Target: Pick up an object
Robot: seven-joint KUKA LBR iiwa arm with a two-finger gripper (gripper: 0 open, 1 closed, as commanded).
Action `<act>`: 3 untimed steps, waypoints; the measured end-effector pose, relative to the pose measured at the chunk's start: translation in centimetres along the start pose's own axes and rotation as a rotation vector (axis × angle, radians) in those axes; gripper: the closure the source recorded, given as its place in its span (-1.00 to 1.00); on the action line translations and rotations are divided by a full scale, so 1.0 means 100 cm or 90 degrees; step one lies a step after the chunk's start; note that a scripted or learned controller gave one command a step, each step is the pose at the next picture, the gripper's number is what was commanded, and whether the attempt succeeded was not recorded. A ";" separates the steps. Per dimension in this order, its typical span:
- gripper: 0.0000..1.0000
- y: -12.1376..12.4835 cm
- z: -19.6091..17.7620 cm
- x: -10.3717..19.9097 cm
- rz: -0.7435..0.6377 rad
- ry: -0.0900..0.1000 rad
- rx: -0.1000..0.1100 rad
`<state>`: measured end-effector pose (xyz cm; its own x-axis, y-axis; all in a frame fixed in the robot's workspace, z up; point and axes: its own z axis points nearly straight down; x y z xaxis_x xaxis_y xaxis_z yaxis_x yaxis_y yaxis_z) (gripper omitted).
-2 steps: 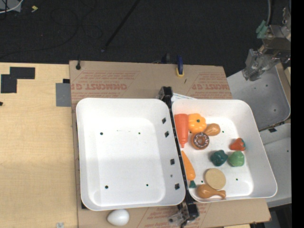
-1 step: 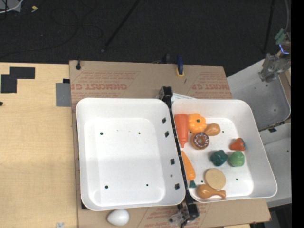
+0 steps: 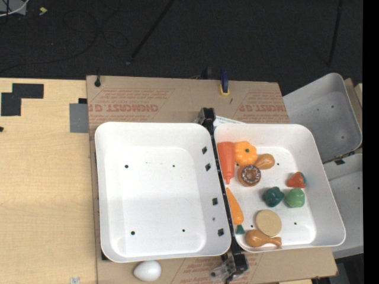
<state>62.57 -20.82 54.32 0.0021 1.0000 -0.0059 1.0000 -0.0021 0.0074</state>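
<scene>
Toy food (image 3: pixel 260 188) in right bin (image 3: pixel 323 158) — untouched.

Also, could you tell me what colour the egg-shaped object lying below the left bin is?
White, the egg-shaped object; camera view.

Two white bins lay side by side; the left bin (image 3: pixel 112 141) was bare; the right bin (image 3: pixel 317 152) held an orange carrot (image 3: pixel 225 161), a doughnut (image 3: pixel 250 175), green pieces (image 3: pixel 294 198) and a tan disc (image 3: pixel 268 222); a white egg (image 3: pixel 147 270) rested outside, below the left bin.
</scene>
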 end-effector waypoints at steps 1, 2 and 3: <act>1.00 -0.031 0.177 0.017 0.001 0.008 0.017; 1.00 -0.007 0.009 0.001 -0.004 -0.001 -0.005; 1.00 -0.078 0.115 0.000 0.000 0.006 0.014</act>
<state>54.91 -20.89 42.73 0.0016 1.0000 0.0042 0.9999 -0.0015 -0.0145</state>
